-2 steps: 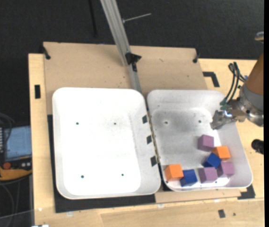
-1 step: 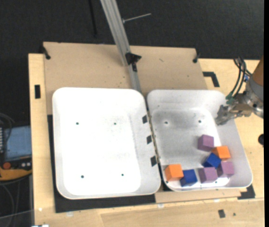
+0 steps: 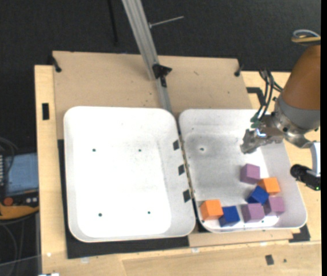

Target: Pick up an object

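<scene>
My gripper (image 3: 248,144) hangs over the right bin (image 3: 209,131), above its middle right part, reaching in from the right. A purple block (image 3: 250,173) lies just below it in the view, apart from it. Further toward the front lie a blue block (image 3: 258,195), an orange block (image 3: 270,184), a purple block (image 3: 277,204), another purple block (image 3: 253,212), a blue block (image 3: 230,215) and an orange block (image 3: 211,209). Nothing shows between the gripper's tips.
The left bin (image 3: 94,125) sits beside the right one, joined by small black clips. A slanted metal rail (image 3: 146,45) rises behind the bins. Cables and a blue device (image 3: 19,174) lie off the bench at left.
</scene>
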Robot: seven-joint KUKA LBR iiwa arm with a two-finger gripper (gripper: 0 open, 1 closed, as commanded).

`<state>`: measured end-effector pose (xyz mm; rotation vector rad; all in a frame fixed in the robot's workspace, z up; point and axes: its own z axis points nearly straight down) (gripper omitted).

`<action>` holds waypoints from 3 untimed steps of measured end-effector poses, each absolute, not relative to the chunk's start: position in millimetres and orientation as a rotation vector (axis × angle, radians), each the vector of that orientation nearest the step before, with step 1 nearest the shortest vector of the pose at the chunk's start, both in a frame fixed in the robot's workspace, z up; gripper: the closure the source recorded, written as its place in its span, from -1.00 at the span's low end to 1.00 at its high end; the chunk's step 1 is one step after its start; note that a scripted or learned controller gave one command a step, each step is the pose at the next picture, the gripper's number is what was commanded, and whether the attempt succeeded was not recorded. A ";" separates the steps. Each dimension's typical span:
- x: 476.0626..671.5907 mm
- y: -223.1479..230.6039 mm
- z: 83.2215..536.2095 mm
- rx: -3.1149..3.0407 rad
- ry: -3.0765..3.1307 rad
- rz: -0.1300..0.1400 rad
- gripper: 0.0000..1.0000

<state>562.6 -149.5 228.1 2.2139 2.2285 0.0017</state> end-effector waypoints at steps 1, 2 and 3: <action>558.8 -99.1 219.6 2.215 2.228 0.001 1.00; 551.2 -56.8 220.0 2.215 2.229 0.002 1.00; 548.6 -5.1 213.4 2.219 2.227 0.001 1.00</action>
